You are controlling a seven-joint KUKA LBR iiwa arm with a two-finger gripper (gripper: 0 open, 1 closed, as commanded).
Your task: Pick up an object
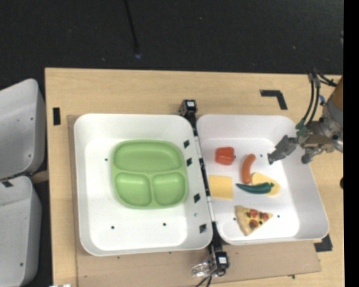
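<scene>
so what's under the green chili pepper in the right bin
The green chili pepper lies across a yellow wedge-shaped piece, beside the sausage. The part of the wedge directly beneath the pepper is covered.

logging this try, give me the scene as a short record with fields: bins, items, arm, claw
left bin: holds a green tray with three sections
right bin: red block, sausage, cheese, green pepper lying on a yellow piece, pizza slice
arm: reaches in from the right edge
claw: over the right bin's upper right, beside the sausage, nothing seen between its fingers
</scene>
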